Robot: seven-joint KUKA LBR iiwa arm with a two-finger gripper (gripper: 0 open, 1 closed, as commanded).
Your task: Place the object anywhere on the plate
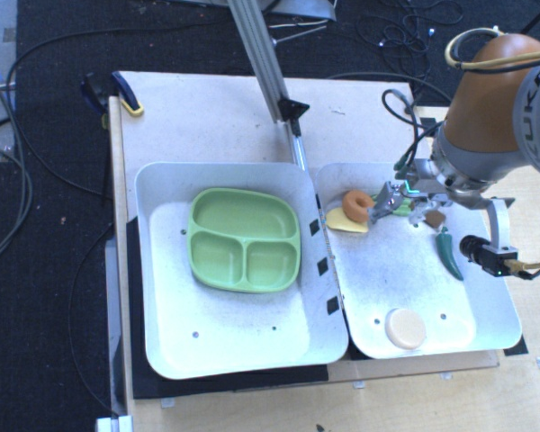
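a round cream disc (405, 328) lies at the near edge of the right bin (486, 327), with a green pepper (449, 253) farther back. the green plate (245, 239) sits in the left bin (162, 331). beyond, the gripper (389, 200) rests just beside the orange doughnut (357, 205) on a yellow piece (345, 223); whether it is gripping can't be made out.

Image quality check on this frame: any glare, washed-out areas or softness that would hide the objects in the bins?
Camera view: lighting is even and soft, shadows faint. The white bins look bright and slightly washed, yet the green plate, donut, green pepper and pale round piece stay distinct. The whole frame is mildly soft, and detail blurs around the end effector.
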